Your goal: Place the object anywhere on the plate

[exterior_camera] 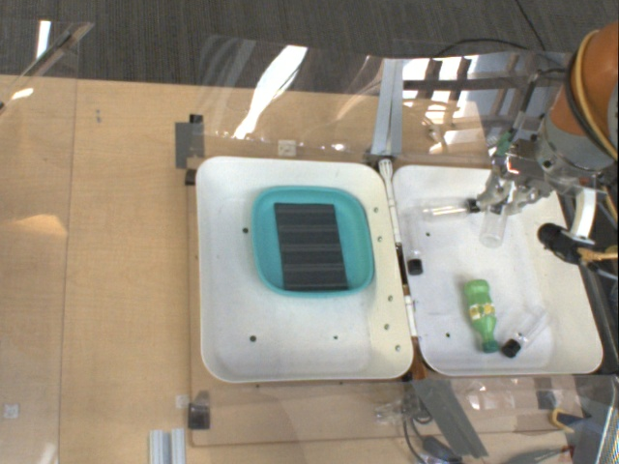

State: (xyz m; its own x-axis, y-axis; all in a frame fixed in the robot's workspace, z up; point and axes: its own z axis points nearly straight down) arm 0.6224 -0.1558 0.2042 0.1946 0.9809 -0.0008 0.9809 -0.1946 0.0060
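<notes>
One dark ribbed slab [311,246], flat on the teal plate [360,222], long side running away from the camera, covering most of the plate's floor with a teal margin showing all round. Plate itself in the left bin [232,341], toward that bin's far half, well clear of the near rim. Right bin [447,351] touching the left one along a central seam, with a small black piece [414,266] just beside that seam. Gripper [503,195] over the far part of the right bin, well apart from slab and plate, pointing down and slightly toward the camera; whether released or clenched cannot be told, the tip being lost among shiny metal and clear plastic. Arm [592,75] coming in from the right edge, orange band uppermost, grey wrist below it. Clear tube [447,209] lying just left of the gripper, clear vial [493,228] just below it; contact with either not discernible. Green bottle [480,313] lying on its side in the near half of the right bin, neck toward the camera, with a pale yellow-green label band around its middle, print too small to read. Clear black-capped vial [522,336] just beside the bottle's neck. Both bins on a pale wooden bench [97,259].
</notes>
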